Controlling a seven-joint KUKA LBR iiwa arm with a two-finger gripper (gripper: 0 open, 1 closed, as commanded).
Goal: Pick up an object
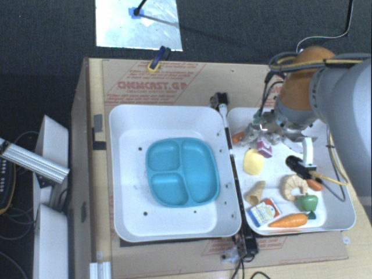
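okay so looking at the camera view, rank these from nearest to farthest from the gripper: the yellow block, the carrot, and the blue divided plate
1. Yellow block, just below the gripper in the right bin.
2. Blue divided plate, in the left bin.
3. Carrot, at the right bin's near edge.

Toys are crowding the right bin (343, 217): yellow block (253, 162), croissant (293, 186), green pepper (307, 202), carrot (288, 220). The blue divided plate (182, 171) is occupying the left bin's (125, 156) middle, leaving bare margins.

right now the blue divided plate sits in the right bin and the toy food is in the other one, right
Not quite: the blue divided plate sits in the left bin, as the camera view shows. The toy food, such as the carrot, lies in the other, right bin.
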